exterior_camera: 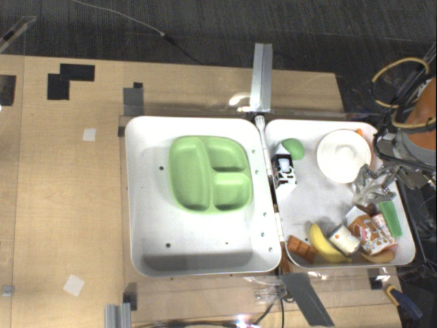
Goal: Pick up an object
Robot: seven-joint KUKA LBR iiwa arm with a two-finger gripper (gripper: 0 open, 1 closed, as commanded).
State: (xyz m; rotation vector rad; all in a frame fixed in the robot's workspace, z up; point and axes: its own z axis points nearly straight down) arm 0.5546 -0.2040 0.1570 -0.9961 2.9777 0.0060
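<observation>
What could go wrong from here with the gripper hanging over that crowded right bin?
1. The gripper sits near the right bin's right wall, so a descent could clip the wall.
2. The banana, small box and snack packet lie packed together in the bottom corner; a grab there may catch two things or slip.
3. The white bowl lies close by and could be knocked.

Wooden bench [61,203] bears two white bins [136,251].

Robot lab: bench [61,203] bearing two white bins [147,251].
</observation>
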